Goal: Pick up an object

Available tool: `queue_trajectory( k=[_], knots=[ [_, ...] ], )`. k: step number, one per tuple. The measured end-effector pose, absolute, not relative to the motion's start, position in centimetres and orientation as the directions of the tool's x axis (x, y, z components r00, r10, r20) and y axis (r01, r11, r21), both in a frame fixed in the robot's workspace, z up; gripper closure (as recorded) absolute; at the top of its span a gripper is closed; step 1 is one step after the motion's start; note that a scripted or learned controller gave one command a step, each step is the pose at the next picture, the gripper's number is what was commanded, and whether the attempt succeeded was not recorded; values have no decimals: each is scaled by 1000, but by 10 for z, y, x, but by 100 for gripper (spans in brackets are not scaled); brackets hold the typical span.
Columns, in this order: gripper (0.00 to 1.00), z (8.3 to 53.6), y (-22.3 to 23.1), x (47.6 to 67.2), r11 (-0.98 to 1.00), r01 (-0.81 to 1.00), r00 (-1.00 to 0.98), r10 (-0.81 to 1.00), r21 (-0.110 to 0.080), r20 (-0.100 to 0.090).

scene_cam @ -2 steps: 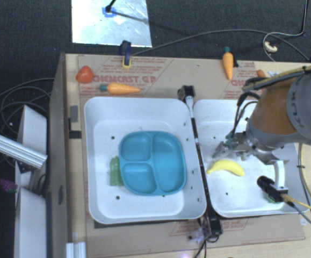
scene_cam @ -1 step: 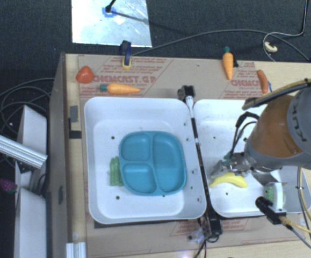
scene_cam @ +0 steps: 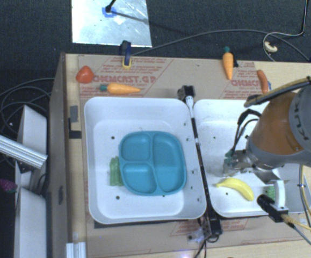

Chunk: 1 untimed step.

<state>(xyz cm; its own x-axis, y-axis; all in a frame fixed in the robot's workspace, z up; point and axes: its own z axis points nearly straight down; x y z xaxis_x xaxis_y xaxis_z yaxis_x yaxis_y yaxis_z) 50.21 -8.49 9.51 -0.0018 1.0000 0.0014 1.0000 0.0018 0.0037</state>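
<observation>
Nearest the camera, in the right bin [scene_cam: 219, 117], a yellow toy banana [scene_cam: 236, 187] lies flat on the white floor close to the front wall, its curve bowed toward the rear. Just behind it and a little to its left, the pincer [scene_cam: 233, 163] hangs low over the bin floor, close beside the fruit but apart from it; whether it is spread or closed cannot be told from this angle, and nothing is seen in it. The grey arm with its orange band [scene_cam: 276, 125] bulks over the bin's right half.

The banana is probably light, hollow plastic, stiff and rather slick. A hold across its thick middle, squeezing the narrow sides, looks safest; the tapered ends would likely slip out.

In the left bin [scene_cam: 99, 112] sits a blue divided plate [scene_cam: 152, 163] with a green piece [scene_cam: 114, 171] touching its left edge. Farther back on the worktop [scene_cam: 160, 71] lie a toy carrot [scene_cam: 120, 88] and a tomato [scene_cam: 84, 74].
</observation>
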Motion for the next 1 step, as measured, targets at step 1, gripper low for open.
queue_trajectory(
  k=[1],
  knots=[
    [100, 125, -109, 539, 3, 1000, -3, 1000, 3, -1]
  ],
)
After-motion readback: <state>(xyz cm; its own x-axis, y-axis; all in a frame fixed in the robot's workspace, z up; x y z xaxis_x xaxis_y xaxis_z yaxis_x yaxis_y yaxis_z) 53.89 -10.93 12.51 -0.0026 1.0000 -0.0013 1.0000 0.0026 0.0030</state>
